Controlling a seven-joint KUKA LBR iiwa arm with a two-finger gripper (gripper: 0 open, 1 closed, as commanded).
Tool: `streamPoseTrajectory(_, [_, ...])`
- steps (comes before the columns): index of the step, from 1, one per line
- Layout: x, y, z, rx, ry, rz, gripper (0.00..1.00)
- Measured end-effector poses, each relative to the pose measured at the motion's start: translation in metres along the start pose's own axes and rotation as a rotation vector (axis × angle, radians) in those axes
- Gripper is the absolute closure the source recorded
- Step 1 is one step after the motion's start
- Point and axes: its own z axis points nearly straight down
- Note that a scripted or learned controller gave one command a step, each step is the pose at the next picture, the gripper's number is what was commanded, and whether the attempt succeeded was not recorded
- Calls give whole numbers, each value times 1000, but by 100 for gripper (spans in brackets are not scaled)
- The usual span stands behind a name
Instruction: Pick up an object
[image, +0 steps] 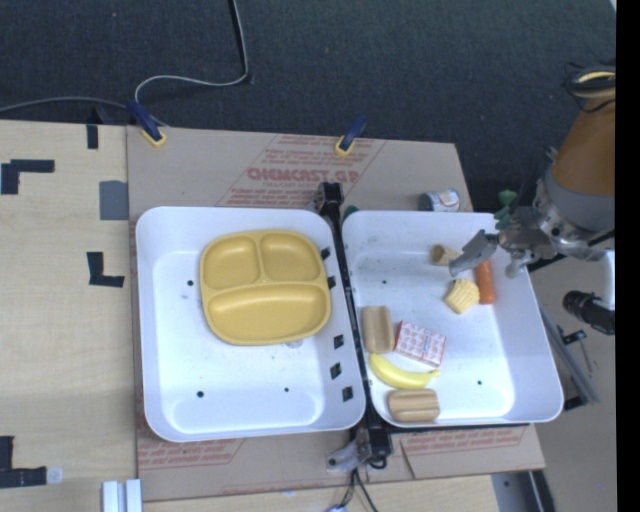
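Note:
In the right bin (520, 400) lie a piece of yellow corn (462, 296), an orange carrot (486, 284), a small brown nugget (439, 255), a tan bread roll (377, 327), a red-and-white packet (420, 344), a banana (401, 373) and a brown bun (413, 405). My gripper (492, 262) hangs over the bin's far right side, just above the carrot's top end. Its two grey fingers are spread apart, one reaching left toward the nugget. Nothing sits between them.
The left bin (170, 400) holds a yellow divided plate (266, 284). A black divider with clips (338, 300) runs between the bins. A small can (440, 201) rests on the cardboard behind the right bin. The arm's orange band (590, 150) rises at the right.

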Motion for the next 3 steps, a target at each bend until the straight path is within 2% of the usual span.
streamPoseTrajectory(1, [23,26,145,3,2,0,0])
streamPoseTrajectory(2, [63,46,160,-4,0,-1,0])
streamPoseTrajectory(3, [33,107,160,-5,-2,-1,0])
